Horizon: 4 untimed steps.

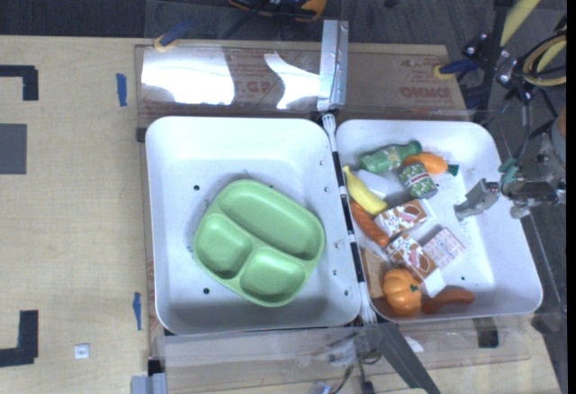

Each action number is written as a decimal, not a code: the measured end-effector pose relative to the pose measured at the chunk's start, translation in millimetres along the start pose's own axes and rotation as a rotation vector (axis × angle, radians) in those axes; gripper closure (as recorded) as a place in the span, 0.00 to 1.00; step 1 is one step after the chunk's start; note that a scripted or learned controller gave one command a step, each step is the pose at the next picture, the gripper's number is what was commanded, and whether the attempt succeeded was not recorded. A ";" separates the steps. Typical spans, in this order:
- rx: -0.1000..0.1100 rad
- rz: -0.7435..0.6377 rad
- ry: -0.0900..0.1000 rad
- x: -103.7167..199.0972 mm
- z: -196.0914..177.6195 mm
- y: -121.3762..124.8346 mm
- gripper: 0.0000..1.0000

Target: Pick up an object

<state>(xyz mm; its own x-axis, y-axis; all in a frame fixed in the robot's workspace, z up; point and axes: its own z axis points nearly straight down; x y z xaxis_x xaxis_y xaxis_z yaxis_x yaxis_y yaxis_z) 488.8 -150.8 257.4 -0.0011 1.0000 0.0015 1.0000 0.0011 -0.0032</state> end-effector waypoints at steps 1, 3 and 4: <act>-0.028 -0.058 -0.002 26.9 145.5 25.7 0.00; -0.009 -0.224 -0.003 52.8 170.8 47.2 0.00; -0.010 -0.118 -0.002 54.2 170.5 -6.9 0.00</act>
<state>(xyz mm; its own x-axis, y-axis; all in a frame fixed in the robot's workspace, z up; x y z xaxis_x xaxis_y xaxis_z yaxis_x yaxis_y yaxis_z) 481.3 -96.4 87.0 -0.1188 0.9929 -0.0011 0.9929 0.1188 0.0065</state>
